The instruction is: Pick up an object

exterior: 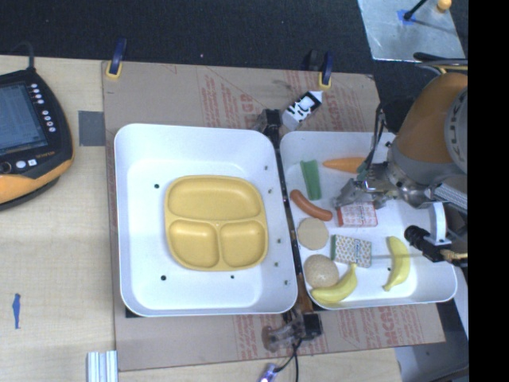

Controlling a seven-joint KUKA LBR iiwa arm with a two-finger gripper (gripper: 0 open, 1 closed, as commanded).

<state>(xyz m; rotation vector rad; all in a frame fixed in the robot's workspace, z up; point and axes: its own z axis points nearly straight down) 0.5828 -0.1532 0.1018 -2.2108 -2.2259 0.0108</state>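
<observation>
Just below gripper — red-white packet

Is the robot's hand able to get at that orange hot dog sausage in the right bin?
Probably yes. The hand hangs just right of the orange hot dog sausage, which lies uncovered with nothing stacked on it; the green block sits close beside it.

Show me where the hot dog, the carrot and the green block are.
hot dog (311,205), camera view, middle of its length.
carrot (343,165), camera view, middle of the orange body.
green block (310,179), camera view, centre of its top face.
</observation>
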